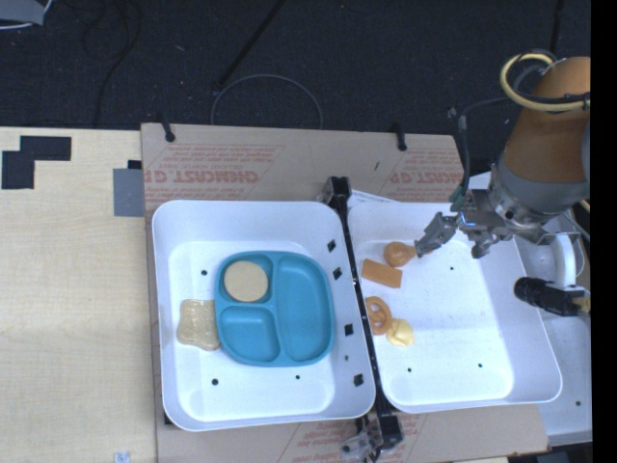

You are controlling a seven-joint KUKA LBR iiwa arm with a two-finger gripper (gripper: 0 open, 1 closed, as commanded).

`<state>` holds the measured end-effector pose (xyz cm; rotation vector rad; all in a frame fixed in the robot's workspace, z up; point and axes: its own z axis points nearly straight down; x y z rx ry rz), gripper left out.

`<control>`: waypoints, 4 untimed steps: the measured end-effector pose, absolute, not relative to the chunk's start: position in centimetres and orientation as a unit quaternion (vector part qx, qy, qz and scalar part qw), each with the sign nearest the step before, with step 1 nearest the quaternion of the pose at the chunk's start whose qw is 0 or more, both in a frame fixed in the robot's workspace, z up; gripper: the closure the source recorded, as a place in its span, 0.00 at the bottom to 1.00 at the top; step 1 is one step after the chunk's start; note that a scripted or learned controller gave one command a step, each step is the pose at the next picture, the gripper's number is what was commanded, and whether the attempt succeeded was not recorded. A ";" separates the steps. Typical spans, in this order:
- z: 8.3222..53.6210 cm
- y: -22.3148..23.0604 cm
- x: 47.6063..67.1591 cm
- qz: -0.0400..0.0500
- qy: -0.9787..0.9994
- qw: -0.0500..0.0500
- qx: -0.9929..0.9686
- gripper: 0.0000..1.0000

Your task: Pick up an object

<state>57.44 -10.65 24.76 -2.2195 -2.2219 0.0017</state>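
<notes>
glossy white bins (pixel 289 408), compartmented blue tray (pixel 289 316)

Both white bins (pixel 453 374) are seen to be smooth, glossy plastic. The blue divided tray (pixel 289 316) appears as matt plastic. Printed brown cardboard (pixel 251 167) is noted beneath. The bench top (pixel 67 287) at left is presented as pale matt wood.

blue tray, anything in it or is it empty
Not empty: the blue tray holds a tan disc in its upper-left compartment; the other compartments look bare.

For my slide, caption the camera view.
Gripper hovers over right bin near orange food pieces; blue tray sits in left bin.
</notes>
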 end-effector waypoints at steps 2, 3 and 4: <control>14.7 -10.6 57.5 0.003 -0.707 0.004 -0.707 0.00; 9.3 -10.5 57.4 0.003 -0.707 0.004 -0.707 0.00; 10.6 -10.7 57.4 0.002 -0.705 0.003 -0.709 1.00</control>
